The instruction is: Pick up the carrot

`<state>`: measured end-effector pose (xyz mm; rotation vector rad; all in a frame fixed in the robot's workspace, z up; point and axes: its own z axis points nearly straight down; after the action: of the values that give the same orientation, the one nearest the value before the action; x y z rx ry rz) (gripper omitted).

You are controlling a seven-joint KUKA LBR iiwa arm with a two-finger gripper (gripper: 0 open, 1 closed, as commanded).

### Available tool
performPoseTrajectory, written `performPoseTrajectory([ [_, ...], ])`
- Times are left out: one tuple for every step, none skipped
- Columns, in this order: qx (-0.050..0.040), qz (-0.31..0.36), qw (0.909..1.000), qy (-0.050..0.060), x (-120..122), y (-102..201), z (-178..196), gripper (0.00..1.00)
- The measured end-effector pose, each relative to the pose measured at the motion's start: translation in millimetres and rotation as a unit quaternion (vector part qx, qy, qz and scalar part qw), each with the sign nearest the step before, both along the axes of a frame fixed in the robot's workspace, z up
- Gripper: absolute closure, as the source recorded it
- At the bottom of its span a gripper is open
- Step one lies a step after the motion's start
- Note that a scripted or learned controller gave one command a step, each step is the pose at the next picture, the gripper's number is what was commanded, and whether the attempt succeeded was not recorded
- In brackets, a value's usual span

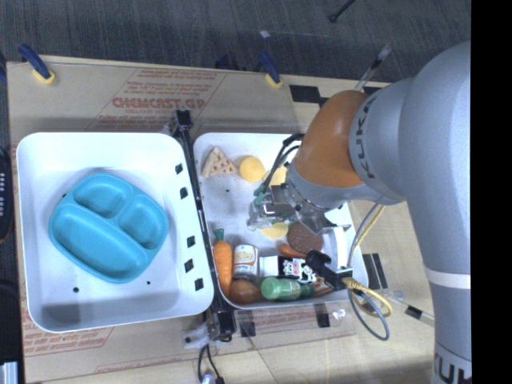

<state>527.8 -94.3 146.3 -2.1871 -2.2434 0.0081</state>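
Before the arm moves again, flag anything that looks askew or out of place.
Nothing looks spilled or damaged. The carrot lies against the right bin's left wall, crowded by a small can and a green bottle. The blue tray sits askew in the left bin.

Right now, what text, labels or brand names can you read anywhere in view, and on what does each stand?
"CHEMCAST GP", red print on the brown cardboard sheet under the bins; smaller red lines around it are too blurred to read.
"KUKA", partly visible, on the grey arm.
Labels on the small can and black-and-white packet: too small to read.
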Motion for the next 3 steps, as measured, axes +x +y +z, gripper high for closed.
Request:
performPoseTrajectory([
  [-0.0019,0.109,0.994,-0.004,-3,-53,76,1.0],
  [0.0019,0.141,0.99,0.001,-19,-5,-44,1.0],
  [0.0001,0.202,0.9794,-0.005,-50,-25,-54,1.0],
])
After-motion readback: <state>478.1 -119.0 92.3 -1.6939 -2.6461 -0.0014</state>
